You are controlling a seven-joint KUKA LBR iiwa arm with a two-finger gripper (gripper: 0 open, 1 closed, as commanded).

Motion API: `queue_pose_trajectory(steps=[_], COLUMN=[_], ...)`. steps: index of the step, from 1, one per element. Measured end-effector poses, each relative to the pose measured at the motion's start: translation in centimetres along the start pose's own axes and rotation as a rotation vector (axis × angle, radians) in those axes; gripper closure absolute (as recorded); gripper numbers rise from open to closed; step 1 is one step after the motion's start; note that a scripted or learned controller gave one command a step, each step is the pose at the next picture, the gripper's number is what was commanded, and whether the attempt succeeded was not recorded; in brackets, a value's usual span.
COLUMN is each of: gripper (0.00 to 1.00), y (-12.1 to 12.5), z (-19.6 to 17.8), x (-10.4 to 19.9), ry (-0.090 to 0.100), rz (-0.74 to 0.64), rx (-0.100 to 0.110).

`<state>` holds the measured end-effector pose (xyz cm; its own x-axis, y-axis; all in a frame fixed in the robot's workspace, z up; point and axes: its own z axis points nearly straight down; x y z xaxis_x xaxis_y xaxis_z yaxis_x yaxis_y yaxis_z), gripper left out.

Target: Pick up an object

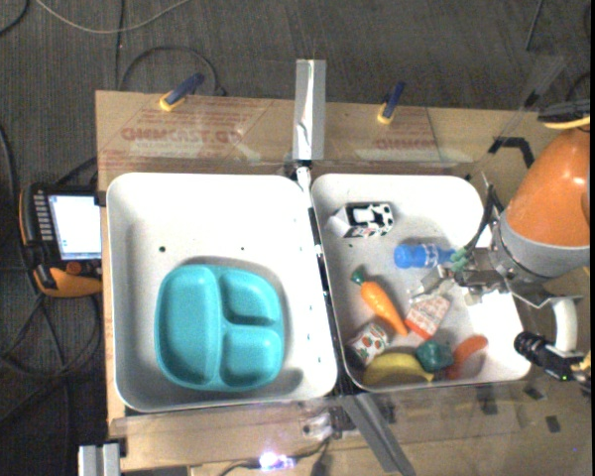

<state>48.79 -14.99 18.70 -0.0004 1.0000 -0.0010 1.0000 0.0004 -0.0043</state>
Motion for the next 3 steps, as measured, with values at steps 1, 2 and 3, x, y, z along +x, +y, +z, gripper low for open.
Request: queue_pose_trajectory(steps=[1,2,3], gripper=[0.00,0.00,0.00], y=[0.4,-0.4,5.4], z=[8.5,5.9,9.8], x=[0.2,-5.0,-3.1], ry=[-0.005,0.002,-0.002], rz=[-0.068,-0.117,0.049], rx=[-0.019,-0.001,-0.011])
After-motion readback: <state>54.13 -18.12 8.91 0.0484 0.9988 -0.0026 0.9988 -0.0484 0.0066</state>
